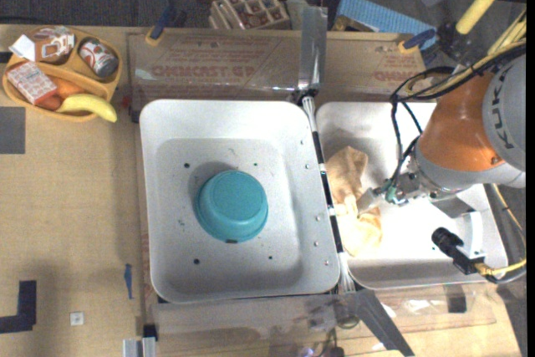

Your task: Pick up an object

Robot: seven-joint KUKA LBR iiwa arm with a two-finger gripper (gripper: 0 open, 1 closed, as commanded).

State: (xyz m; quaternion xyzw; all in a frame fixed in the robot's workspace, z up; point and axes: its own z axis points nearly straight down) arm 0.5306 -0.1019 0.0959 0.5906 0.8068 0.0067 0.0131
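2 white bins sit side by side on the bench. The left bin (167,146) holds 1 teal bowl (232,205), upside down, near its centre. The right bin (368,117) holds a crumpled beige cloth (347,171) against its left wall, with a pale yellowish lump (364,232) just below it.

The arm (468,138) reaches in from the right, orange band over the right bin. The gripper (378,198) is low at the cloth's lower right edge, touching or just beside it; cannot tell which. Cannot tell whether it is spread or closed. Nothing visibly pinched.

A yellow tray (58,84) with a banana and packets sits at the bench's far left.
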